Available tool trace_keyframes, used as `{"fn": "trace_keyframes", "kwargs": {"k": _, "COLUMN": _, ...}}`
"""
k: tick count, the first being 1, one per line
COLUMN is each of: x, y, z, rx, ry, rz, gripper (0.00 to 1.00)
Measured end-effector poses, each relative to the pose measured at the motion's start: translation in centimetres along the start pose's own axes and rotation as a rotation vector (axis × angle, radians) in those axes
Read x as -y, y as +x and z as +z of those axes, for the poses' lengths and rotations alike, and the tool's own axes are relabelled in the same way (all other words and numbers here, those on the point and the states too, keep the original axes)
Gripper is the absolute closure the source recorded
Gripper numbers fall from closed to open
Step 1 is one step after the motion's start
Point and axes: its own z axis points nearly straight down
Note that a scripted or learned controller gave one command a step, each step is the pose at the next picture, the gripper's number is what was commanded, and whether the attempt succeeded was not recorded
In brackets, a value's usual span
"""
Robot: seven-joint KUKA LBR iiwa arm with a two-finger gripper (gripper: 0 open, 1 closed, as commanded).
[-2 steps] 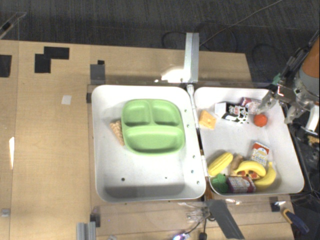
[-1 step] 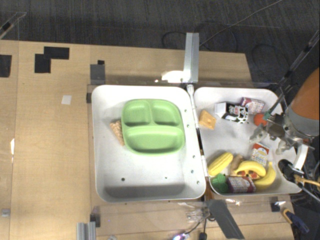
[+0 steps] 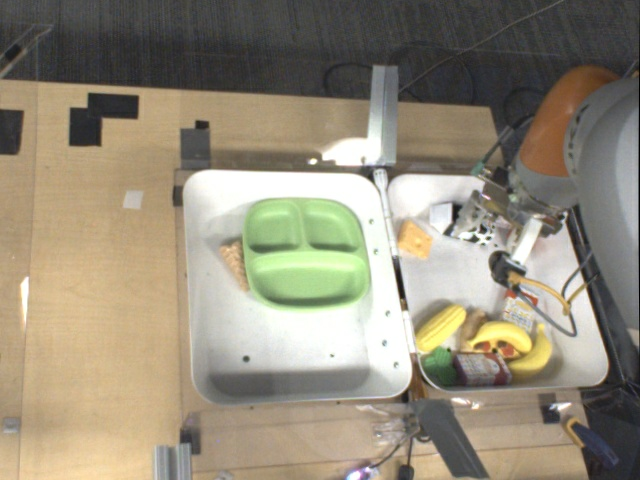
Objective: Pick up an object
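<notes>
You cannot tell how the jaws stand: the grey two-finger gripper [image 3: 478, 220] hangs over the upper part of the right shallow white bin [image 3: 590, 363], its tip a blur of black and white. Just to its left lies an orange cracker-like square [image 3: 414, 239]. Near the bin's front edge you see a yellow corn cob [image 3: 440, 327], a yellow banana [image 3: 520, 346] and a dark red packet [image 3: 480, 369] (bunched close together). The left white bin [image 3: 205, 298] holds a green divided plastic plate [image 3: 304, 251].
</notes>
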Motion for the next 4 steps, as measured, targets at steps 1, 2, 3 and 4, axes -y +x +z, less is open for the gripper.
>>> {"fn": "trace_keyframes", "kwargs": {"k": 1, "x": 8.4, "y": -0.6, "z": 3.0, "rx": -0.018, "ry": -0.016, "rz": 0.820, "gripper": 0.00}}
{"fn": "trace_keyframes", "kwargs": {"k": 2, "x": 15.2, "y": 1.6, "z": -6.2, "rx": -0.003, "ry": -0.001, "rz": 0.827, "gripper": 0.00}}
{"fn": "trace_keyframes", "kwargs": {"k": 3, "x": 17.4, "y": 3.3, "z": -6.2, "rx": -0.002, "ry": -0.001, "rz": 0.827, "gripper": 0.00}}
{"fn": "trace_keyframes", "kwargs": {"k": 4, "x": 13.4, "y": 11.9, "z": -6.2, "rx": -0.003, "ry": -0.001, "rz": 0.833, "gripper": 0.00}}
